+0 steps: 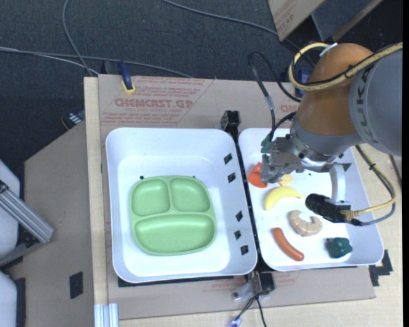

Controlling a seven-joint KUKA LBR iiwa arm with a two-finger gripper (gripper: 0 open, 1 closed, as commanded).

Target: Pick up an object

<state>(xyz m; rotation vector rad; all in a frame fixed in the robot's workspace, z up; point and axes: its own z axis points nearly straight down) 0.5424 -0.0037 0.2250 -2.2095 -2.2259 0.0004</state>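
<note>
Gripper (pixel 273 171) sits low in right bin (pixel 367 255) over the orange piece (pixel 257 179) by banana (pixel 281 196), prob lining up a grab.

Dark grey carpet floor (pixel 160 38) across the top, thin grey cables (pixel 77 32) trailing over it. Brown cardboard sheet (pixel 160 99) with red print covers the bench, a blue-and-yellow clamp (pixel 126 78) at its far-left corner. Silver aluminium rail (pixel 22 214) at left edge. Brown cardboard box (pixel 294 16) top right. Even, flat lighting.
</note>
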